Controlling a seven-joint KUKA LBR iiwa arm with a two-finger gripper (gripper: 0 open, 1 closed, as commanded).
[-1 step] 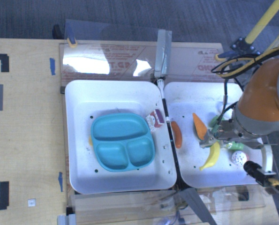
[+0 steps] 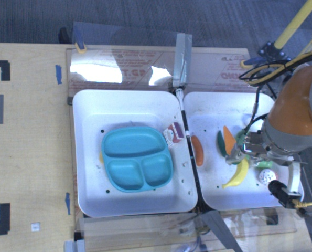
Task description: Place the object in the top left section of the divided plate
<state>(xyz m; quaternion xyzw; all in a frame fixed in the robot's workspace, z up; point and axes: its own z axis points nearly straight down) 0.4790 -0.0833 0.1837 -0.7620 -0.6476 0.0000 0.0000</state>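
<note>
Claw low over the right bin, close above a yellow banana.

The gripper (image 2: pixel 243 150) hangs at the arm's wrist over the right bin (image 2: pixel 211 114), and the wrist hides its fingers, so I cannot tell how far they are parted or whether they grip anything. The banana (image 2: pixel 238 175) lies just under and in front of it, its upper end reaching up to the claw, perhaps touching. An orange carrot (image 2: pixel 228 139) and a green piece (image 2: pixel 221 142) lie just to its left; a sausage-like orange item (image 2: pixel 197 149) rests near the divider. The blue divided plate (image 2: pixel 137 158) sits in the left bin (image 2: pixel 87 156), well apart from the claw.
</note>
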